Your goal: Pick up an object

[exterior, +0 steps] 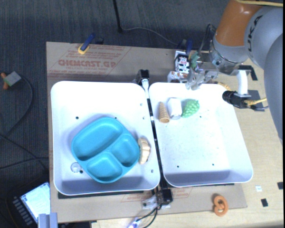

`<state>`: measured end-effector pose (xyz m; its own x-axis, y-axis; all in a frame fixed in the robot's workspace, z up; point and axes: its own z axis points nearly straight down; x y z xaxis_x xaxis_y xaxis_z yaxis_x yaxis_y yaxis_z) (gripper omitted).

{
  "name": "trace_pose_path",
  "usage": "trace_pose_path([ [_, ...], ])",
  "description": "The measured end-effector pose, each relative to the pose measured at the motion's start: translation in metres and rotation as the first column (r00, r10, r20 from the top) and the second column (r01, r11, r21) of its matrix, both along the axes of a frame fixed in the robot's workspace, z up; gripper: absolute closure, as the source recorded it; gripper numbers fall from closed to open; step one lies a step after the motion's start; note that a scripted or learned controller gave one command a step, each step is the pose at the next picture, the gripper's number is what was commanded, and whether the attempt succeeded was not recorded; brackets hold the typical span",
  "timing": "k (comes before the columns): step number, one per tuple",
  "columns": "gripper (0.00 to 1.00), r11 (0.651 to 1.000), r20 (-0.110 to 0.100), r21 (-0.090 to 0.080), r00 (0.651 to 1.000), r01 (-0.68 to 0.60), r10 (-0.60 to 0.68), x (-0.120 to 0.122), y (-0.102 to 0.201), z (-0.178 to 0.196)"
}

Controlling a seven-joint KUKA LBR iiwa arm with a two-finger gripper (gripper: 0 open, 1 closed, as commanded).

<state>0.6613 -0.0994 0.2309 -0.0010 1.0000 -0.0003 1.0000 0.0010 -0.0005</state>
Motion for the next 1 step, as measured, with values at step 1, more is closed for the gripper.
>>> trace_pose_path([
  [1, 1.00, 1.000, 0.001, 0.001, 1.000, -0.001, 0.001, 0.0071, 0.0779, 0.0166],
])
